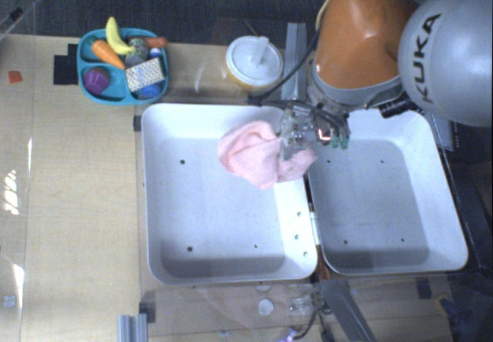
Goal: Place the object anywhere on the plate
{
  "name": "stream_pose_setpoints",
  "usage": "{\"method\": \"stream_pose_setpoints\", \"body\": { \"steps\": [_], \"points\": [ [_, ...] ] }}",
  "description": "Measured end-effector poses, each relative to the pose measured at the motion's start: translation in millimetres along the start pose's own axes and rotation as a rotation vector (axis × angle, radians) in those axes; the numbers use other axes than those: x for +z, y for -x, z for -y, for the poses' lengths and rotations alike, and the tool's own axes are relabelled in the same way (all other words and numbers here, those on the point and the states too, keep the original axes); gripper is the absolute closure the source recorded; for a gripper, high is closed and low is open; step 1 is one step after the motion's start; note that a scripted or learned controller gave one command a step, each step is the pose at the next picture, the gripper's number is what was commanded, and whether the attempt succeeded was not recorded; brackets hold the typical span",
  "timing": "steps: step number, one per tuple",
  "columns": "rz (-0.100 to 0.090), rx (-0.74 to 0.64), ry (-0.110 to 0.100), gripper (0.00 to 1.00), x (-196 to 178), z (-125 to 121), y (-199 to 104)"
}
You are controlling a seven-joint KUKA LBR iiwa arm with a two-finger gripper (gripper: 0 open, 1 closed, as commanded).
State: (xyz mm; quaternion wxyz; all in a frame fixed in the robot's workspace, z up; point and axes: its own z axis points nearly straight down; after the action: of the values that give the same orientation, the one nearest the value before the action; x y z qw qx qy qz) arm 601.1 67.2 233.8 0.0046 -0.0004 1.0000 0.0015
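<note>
The worktop is pale wood and carries two shallow white bins side by side, with the grey arm and its orange band reaching in over the far right corner. The left bin takes up the middle of the worktop, and the right bin sits touching it along their shared wall, nearer the right edge. A crumpled pink cloth lies at the far right of the left bin, bunched up against the shared wall, with one fold spilling toward the wall's rim. The gripper hangs directly over that right-hand fold, just beside the far end of the shared wall. Its fingers press down into the cloth and seem to be pinched on a tuft of it, though the fabric hides the tips, so how far they stand apart is not clear. Beyond the far edge of the left bin, near the middle of the worktop's far edge, stands a yellow cup with a white lid. Toward the far left corner sits a blue divided plate, well apart from the cloth; its compartments hold toy food, among them a banana, a carrot and a purple piece.
</note>
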Motion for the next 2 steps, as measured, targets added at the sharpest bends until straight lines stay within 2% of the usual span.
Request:
{"method": "stream_pose_setpoints", "body": {
  "steps": [2],
  "points": [
    [-0.003,-0.002,0.001,1.0,-4.2,-82.8,-37.9]
  ]
}}
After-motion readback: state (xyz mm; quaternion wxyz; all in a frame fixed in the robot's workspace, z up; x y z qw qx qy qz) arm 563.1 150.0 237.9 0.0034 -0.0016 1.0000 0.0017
